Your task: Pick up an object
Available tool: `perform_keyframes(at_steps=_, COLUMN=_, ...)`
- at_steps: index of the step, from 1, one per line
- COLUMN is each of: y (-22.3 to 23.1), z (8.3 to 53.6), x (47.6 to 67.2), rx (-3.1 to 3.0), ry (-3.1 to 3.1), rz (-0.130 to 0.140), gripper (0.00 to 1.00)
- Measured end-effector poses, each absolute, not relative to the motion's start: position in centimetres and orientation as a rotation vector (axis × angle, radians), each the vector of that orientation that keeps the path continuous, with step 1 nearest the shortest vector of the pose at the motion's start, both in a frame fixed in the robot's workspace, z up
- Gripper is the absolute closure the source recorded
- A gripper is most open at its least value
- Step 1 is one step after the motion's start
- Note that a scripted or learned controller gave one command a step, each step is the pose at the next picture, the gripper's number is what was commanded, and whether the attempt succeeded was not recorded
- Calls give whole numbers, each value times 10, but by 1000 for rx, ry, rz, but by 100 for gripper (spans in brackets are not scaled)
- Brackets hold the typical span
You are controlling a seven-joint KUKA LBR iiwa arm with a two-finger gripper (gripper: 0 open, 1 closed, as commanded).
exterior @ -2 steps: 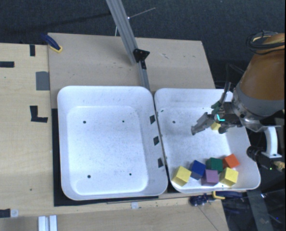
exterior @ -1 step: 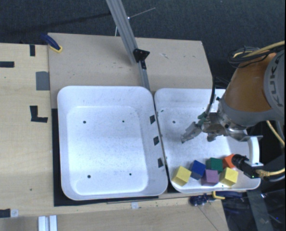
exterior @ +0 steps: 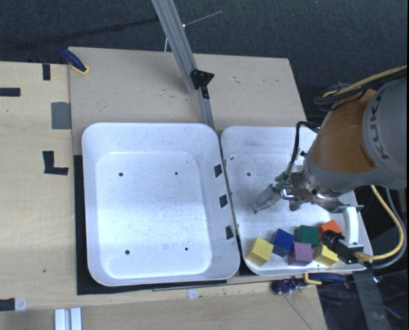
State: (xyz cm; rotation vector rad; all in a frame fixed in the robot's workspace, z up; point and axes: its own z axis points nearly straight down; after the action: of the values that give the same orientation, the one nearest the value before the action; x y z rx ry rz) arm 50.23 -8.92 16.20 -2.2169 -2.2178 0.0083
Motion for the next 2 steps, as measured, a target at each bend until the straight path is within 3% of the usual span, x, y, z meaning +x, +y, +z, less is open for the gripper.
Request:
perform_keyframes(at_steps=1, y=-97, z=104, x=495, rx=-2217, ry=-2216, rz=9, gripper=0)
perform_keyframes(at_steps=2, y=-96, z=117, x=496, rx=-2215, ry=-2220, rz=3, gripper=100)
